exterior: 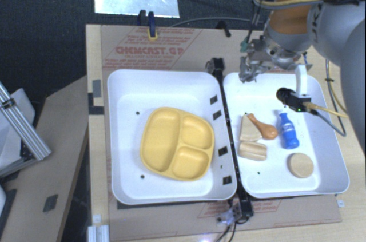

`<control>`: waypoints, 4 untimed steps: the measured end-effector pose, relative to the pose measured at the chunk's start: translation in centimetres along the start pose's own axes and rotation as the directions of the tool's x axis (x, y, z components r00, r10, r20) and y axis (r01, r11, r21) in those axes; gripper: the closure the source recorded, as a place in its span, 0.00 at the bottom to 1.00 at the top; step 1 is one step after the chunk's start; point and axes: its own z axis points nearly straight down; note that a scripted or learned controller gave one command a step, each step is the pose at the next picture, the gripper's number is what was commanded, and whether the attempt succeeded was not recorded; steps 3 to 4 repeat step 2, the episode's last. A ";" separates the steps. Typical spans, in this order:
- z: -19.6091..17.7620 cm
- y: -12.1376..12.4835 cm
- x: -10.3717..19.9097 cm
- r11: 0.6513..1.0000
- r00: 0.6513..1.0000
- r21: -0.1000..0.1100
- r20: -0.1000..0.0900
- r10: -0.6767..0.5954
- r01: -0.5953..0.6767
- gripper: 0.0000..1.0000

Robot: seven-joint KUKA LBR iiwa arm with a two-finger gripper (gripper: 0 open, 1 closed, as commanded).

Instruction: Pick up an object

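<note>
Blue bottle lies beside a smooth round disc; gripper state unclear.

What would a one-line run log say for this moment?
arm: over right bin's far edge | gripper: nothing seen held | right bin: blue bottle, round disc | left bin: yellow divided plate

My gripper looks like bare metal with a dull shine. Below it, the right bin is smooth white plastic with a soft gloss, and so is the left bin away to my left. The yellow tray there is matt plastic. Nearer me, the blue bottle looks glossy, and the round disc and tan blocks appear matt, like wood. The bench is pale, matt wood.
</note>
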 end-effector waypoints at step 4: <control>-0.1 -0.1 10.0 1.000 1.000 -0.002 0.001 0.001 -0.001 1.00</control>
